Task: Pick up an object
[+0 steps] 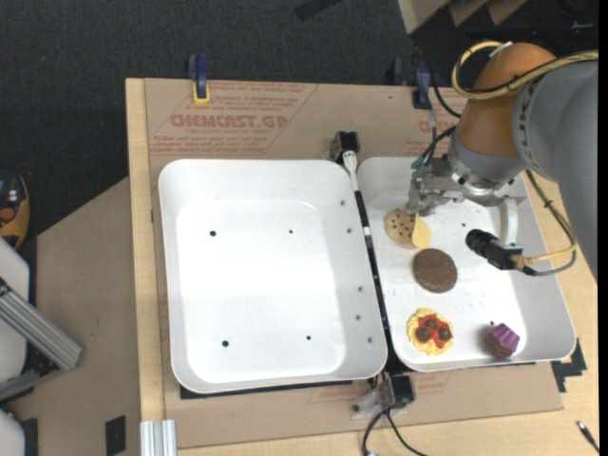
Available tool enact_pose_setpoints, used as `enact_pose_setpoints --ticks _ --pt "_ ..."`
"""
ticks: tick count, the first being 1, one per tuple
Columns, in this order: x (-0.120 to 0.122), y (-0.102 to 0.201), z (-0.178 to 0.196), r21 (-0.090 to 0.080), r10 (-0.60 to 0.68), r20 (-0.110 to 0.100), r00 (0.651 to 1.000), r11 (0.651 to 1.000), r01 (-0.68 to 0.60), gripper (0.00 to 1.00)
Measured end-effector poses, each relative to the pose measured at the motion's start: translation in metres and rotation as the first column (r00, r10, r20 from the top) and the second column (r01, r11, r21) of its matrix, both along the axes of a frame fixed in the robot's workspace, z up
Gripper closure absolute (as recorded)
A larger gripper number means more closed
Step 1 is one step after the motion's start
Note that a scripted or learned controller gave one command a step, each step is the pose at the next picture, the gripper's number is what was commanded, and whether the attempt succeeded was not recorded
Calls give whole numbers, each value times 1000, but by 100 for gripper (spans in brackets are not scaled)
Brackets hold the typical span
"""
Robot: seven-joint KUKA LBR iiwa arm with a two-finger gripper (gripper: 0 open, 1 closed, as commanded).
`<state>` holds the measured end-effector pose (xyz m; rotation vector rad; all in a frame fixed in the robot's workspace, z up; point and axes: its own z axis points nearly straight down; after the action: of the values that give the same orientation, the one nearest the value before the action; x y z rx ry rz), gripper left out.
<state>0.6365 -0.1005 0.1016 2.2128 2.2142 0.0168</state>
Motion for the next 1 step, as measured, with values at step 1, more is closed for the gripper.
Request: enact_pose_setpoints --ticks 1 --pt "-1 0 -2 1 0 -3 1000 1000 0 0"
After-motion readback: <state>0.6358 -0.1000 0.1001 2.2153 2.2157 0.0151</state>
